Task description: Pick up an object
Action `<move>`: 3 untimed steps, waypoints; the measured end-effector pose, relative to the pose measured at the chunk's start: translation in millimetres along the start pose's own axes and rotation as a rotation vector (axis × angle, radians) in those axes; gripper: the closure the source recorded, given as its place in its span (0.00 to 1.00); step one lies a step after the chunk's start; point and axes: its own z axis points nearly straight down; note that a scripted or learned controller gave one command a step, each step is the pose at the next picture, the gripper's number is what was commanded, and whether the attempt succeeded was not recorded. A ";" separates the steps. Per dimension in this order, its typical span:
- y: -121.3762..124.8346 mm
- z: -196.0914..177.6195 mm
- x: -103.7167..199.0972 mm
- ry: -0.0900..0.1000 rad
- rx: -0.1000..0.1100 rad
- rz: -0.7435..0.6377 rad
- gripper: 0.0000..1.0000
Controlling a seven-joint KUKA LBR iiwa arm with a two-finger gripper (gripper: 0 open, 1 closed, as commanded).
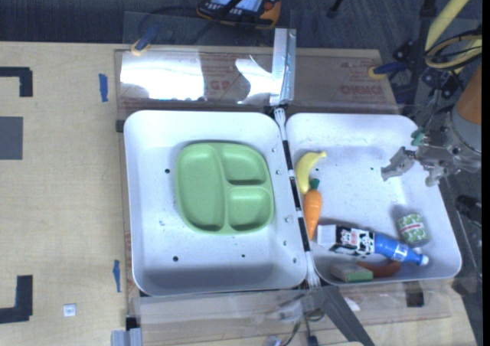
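Jaws spread open, empty, hovering over right bin near its right wall. Gripper at mid-height of that bin. Just below: small green patterned can. Further out, along front edge: blue bottle, black-white carton, red object, green block. By divider: banana above carrot. Left bin holding green sectioned plate.

The gripper hangs open over the right bin near its right wall, gripping nothing, while a banana, carrot, blue bottle and small green can lie below, and a green divided plate sits in the left bin.
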 end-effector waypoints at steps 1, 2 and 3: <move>-47.9 88.1 -16.4 0.012 0.002 0.204 0.00; -70.7 95.2 -1.9 0.000 -0.007 0.306 0.00; -10.0 95.7 9.7 -0.001 -0.005 0.123 0.00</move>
